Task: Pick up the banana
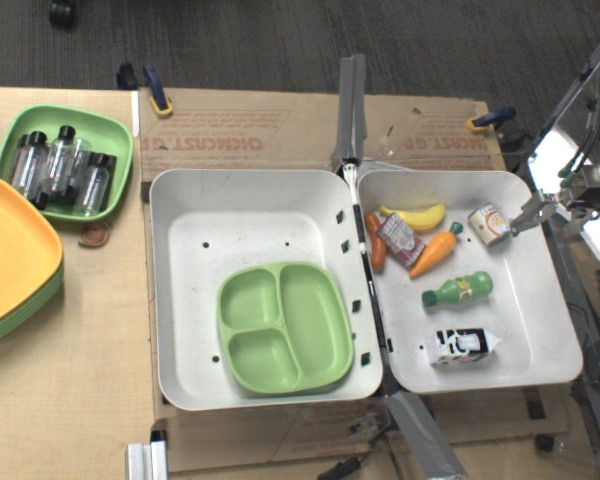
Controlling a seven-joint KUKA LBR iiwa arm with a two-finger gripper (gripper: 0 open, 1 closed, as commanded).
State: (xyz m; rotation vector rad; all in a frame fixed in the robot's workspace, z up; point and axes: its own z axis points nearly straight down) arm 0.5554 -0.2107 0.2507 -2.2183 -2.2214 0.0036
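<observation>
While the claw sits at the right bin's edge, here's the layout:
Claw [523, 221]: at the right rim, grip width impossible to tell, just beside the small can [489, 225].
Banana [416, 216]: top of the right bin [555, 313], lying left-right, ends curling up.
Neighbours: wrapped packet [401, 238] touching below, carrot [435, 252] beside.
Left bin [180, 268]: green tray [283, 326].

red print runs across the cardboard sheet [250, 128] behind the bins, upside down from this camera; its large line seems to read "chemcast gp", and the smaller line above it is too fine to make out. the labels on the red packet [401, 238], the green bottle [459, 290] and the small cartons are too blurred to read.
</observation>
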